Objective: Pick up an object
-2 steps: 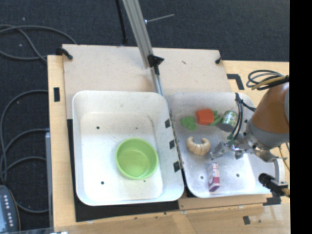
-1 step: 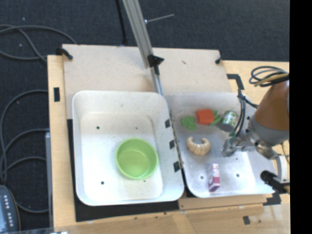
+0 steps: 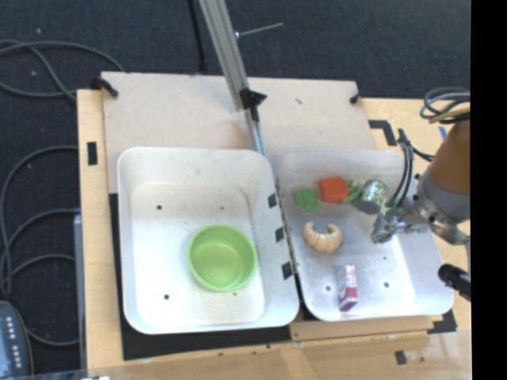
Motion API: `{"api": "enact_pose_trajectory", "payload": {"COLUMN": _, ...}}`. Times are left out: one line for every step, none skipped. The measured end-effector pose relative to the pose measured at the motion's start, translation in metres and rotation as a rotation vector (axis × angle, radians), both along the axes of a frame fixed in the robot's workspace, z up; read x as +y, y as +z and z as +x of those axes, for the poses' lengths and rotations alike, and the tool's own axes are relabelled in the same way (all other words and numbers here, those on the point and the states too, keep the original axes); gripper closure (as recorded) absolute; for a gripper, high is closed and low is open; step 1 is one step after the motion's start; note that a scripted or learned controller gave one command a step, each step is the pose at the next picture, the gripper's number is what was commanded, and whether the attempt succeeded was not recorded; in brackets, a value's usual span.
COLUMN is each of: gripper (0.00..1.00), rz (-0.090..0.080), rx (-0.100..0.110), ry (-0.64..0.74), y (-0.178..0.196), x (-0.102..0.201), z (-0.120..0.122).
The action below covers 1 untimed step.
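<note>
The right bin [image 3: 412, 287] holds an orange-red block [image 3: 333, 189], a small green piece [image 3: 307, 200], a tan ring-shaped pastry [image 3: 323, 237], a shiny green and silver object [image 3: 371, 193] and a pink and white packet [image 3: 348, 286]. My gripper [image 3: 385, 229] hangs low over the right side of this bin, just below and right of the shiny object and right of the pastry. I see nothing between its fingers.
A lime green bowl [image 3: 223, 257] sits in the left bin [image 3: 142, 212]. A slanted metal pole [image 3: 230, 54] rises from the bench behind the bins. Cables lie on the dark floor at the left.
</note>
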State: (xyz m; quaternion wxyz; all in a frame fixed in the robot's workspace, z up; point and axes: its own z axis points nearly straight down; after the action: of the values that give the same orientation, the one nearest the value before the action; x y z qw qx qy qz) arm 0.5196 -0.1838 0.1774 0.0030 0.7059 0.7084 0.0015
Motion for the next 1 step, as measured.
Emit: {"api": "enact_pose_trajectory", "payload": {"gripper": 1.00, "rz": -0.001, "rx": -0.001, "ry": 0.000, "y": 0.0466, "x": -0.0058, "z": -0.0041}}
